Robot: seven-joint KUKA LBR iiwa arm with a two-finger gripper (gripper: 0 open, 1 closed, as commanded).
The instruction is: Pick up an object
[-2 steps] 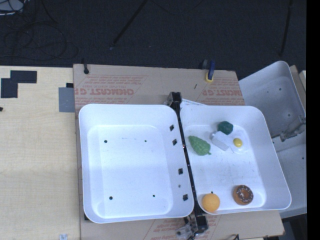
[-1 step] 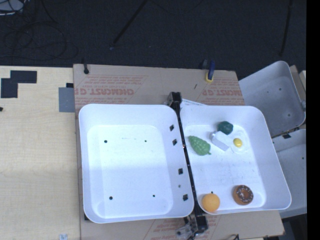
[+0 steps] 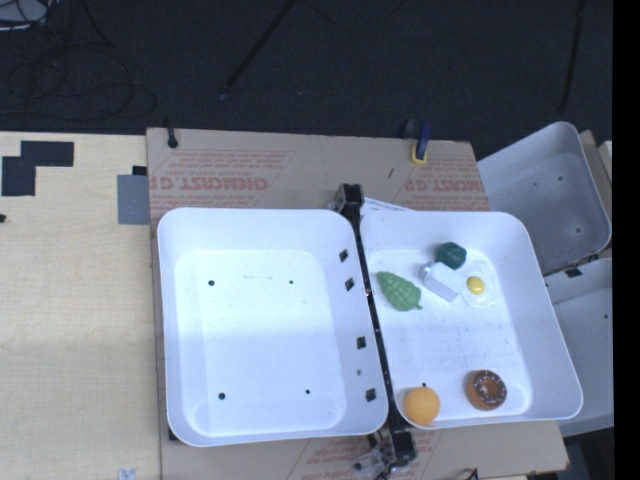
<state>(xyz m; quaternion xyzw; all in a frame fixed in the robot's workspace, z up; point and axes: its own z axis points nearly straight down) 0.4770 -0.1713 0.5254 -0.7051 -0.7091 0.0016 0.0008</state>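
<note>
Several small objects lie in the right bin (image 3: 540, 308). A bumpy green piece (image 3: 398, 292) rests near the divider. A dark green round object (image 3: 451, 255) sits toward the back, with a small white block (image 3: 439, 283) just in front of it. A fried egg toy (image 3: 475, 286) lies to the right of the block. An orange ball (image 3: 421, 405) sits at the bin's front left corner, and a brown doughnut (image 3: 486, 389) lies to its right.
The left bin (image 3: 175, 298) stands beside the right one, joined by a black clipped divider (image 3: 362, 298). Both rest on a cardboard sheet (image 3: 260, 173). A grey metal plate (image 3: 555, 188) stands at the right.
</note>
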